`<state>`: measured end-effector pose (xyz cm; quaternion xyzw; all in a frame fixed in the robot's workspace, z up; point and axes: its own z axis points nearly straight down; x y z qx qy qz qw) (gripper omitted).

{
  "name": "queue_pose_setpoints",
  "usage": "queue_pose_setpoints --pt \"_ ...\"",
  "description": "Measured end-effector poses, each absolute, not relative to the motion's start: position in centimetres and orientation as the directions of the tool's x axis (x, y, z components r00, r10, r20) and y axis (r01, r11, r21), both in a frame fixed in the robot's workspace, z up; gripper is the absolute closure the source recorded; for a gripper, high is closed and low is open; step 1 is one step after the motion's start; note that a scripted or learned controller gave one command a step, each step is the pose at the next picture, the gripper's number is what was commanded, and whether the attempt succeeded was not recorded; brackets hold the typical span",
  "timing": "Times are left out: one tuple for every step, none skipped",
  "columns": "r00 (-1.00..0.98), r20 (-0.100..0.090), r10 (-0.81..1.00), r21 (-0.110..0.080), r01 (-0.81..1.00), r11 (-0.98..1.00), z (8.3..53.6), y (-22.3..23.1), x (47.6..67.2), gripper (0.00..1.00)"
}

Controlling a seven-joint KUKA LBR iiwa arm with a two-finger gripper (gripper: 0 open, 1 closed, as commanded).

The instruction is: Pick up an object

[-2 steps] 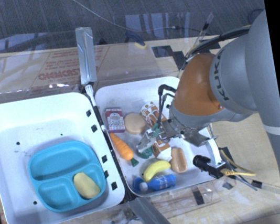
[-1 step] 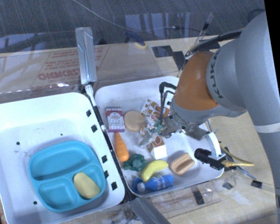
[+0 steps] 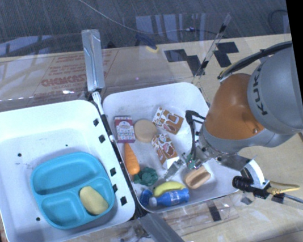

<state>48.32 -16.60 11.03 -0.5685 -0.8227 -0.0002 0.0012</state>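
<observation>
Tan bun (image 3: 197, 177) | just below tool (image 3: 191, 161) | tool grip: cannot tell

From my screen both white bins (image 3: 6, 147) look like smooth, slightly glossy plastic, and the blue tray (image 3: 63, 175) has the same moulded plastic sheen. The bench (image 3: 292, 203) reads as pale wood under clear shiny film. I see the arm's grey shell (image 3: 279, 96) as satin, its orange band (image 3: 231, 113) glossier.
</observation>
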Motion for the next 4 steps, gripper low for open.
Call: queue_pose_setpoints --pt "-0.627 -0.002 0.779 0.002 0.779 0.627 16.5 -15.4 55.2 0.00" --pt "-0.713 -0.005 0.701 0.003 0.701 0.713 9.4 -14.8 56.4 0.00" --pt "-0.715 -0.008 0.699 0.004 0.699 0.715 10.6 -14.9 56.5 1.00" --pt "-0.656 -0.004 0.755 0.004 0.755 0.656 18.3 -10.4 61.3 1.00"
